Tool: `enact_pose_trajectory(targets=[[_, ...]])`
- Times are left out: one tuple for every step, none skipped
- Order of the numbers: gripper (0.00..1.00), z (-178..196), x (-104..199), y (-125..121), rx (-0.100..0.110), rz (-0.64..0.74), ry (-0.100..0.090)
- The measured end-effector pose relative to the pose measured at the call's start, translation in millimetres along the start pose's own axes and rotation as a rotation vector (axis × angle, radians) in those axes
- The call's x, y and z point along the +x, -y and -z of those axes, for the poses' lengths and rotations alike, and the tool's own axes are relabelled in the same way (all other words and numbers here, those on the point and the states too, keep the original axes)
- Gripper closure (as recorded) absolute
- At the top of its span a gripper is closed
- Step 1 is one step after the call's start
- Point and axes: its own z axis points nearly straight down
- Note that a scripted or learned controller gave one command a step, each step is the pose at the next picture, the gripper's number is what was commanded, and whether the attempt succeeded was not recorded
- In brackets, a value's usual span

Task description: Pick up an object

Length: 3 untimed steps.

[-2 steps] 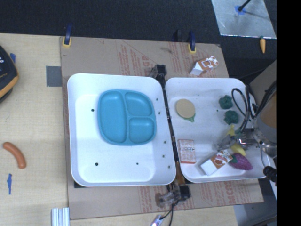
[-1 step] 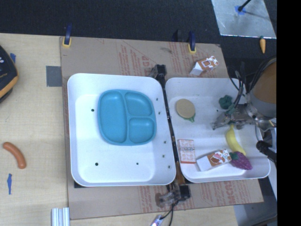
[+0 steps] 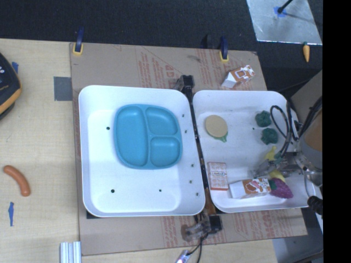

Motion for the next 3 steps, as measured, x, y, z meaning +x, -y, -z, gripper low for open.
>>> enact_pose_trajectory(targets=[[1.0,10,-1,0,0.001,0.004,0.001],[1.0,53,71,-21,-0.001,0.002,0.0],[1.0,101,129,-68,-0.001,-0.001,-0.001]])
